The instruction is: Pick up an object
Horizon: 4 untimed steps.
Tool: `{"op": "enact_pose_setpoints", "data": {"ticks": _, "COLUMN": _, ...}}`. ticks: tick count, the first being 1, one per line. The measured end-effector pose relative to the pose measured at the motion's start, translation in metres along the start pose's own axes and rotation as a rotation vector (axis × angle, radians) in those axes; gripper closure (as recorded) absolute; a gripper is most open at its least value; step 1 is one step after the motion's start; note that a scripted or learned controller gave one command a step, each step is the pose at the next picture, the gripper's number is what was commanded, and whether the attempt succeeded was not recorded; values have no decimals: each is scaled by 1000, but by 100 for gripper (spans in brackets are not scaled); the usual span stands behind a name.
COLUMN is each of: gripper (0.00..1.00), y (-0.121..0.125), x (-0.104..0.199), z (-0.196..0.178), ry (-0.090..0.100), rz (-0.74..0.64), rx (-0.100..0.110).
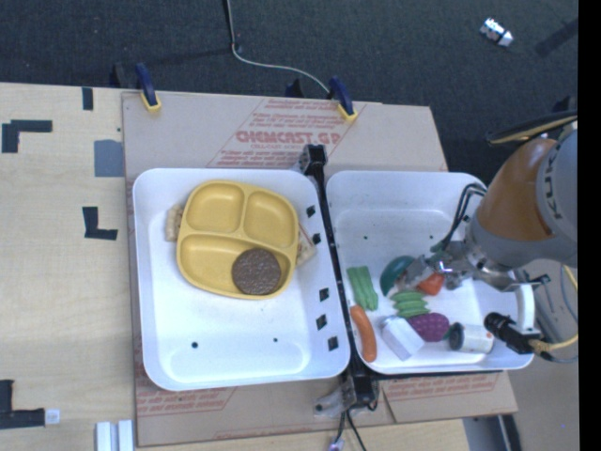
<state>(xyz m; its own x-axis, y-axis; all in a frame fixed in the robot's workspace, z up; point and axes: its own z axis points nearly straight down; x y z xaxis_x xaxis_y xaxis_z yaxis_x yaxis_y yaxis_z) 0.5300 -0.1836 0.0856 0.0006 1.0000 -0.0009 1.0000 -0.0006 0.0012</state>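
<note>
Camera view caught the arm's jaws [434, 272] low in the right bin [394, 191], right of centre in the frame, and whether they were apart or together could not be told, since the wrist hid them from above. They sat just beside a small red piece [432, 285] and the teal object [396, 271], right at the top of the toy pile. Nothing was visibly between them, so no hold could be called.

Around them the candidates lay crowded in the lower part of that bin: a green slab [362, 287], a green pod [410, 303], a purple lump [430, 326], a white block [401, 338], an orange carrot [364, 334] along the bin's left wall, and a white tube with a dark cap [468, 337] toward the lower right. Packed that tightly, any descent looked likely to nudge a neighbour.

Further left, the other bin [150, 252] carried a yellow divided tray [230, 224] with a brown disc [257, 271] in its lower compartment, well apart from the action. Both bins rested on a cardboard sheet [282, 134] clamped to the desk [56, 280], presumably so bumps would not shift them.
</note>
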Motion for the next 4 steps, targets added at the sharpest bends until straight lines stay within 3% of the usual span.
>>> {"op": "enact_pose_setpoints", "data": {"ticks": 1, "gripper": 100, "y": 2, "x": 3, "z": -13, "ry": 7, "rz": -3, "rx": -1}}
{"op": "enact_pose_setpoints", "data": {"ticks": 2, "gripper": 0, "y": 1, "x": 3, "z": -12, "ry": 7, "rz": -2, "rx": 0}}
{"op": "enact_pose_setpoints", "data": {"ticks": 3, "gripper": 0, "y": 41, "x": 14, "z": -1, "ry": 1, "rz": -4, "rx": 3}}
{"op": "enact_pose_setpoints", "data": {"ticks": 4, "gripper": 100, "y": 41, "x": 16, "z": -12, "ry": 5, "rz": -4, "rx": -1}}
